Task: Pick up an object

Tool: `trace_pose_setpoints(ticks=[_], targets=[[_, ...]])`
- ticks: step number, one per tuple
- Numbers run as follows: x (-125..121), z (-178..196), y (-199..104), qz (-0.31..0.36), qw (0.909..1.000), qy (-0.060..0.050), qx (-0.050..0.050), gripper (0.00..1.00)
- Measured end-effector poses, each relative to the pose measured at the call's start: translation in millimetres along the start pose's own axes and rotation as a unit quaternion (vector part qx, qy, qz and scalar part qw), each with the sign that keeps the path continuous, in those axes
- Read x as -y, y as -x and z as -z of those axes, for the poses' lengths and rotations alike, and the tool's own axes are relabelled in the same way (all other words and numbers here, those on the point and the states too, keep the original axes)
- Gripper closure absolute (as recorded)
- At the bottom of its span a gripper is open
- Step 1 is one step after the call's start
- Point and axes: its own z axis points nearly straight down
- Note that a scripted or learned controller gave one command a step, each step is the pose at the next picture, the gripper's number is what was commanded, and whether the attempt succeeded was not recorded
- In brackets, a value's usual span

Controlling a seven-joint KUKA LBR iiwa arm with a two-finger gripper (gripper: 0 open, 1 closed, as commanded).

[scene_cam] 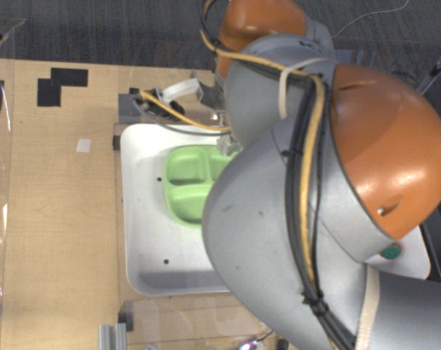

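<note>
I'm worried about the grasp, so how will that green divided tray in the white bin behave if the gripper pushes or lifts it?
The green divided tray looks like moulded plastic, so probably stiff and light. Lying flat in the white bin, it would likely slide rather than roll. Its raised rims and divider may offer a pinch point, though the arm hides its right part.

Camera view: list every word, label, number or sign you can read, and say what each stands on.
None can be read.
The black marks on the bench are plain shapes, not letters.
The small pale tag on the bench shows no print.
The green tray in the bin bears no marking.
The arm shows no legible label; the green dot on it is plain.
</note>
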Motion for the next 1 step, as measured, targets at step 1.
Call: trace_pose_setpoints(ticks=[1], targets=[[-88.4, -1.4, 17.7, 0.001, 1.0, 0.002, 0.001, 1.0]])
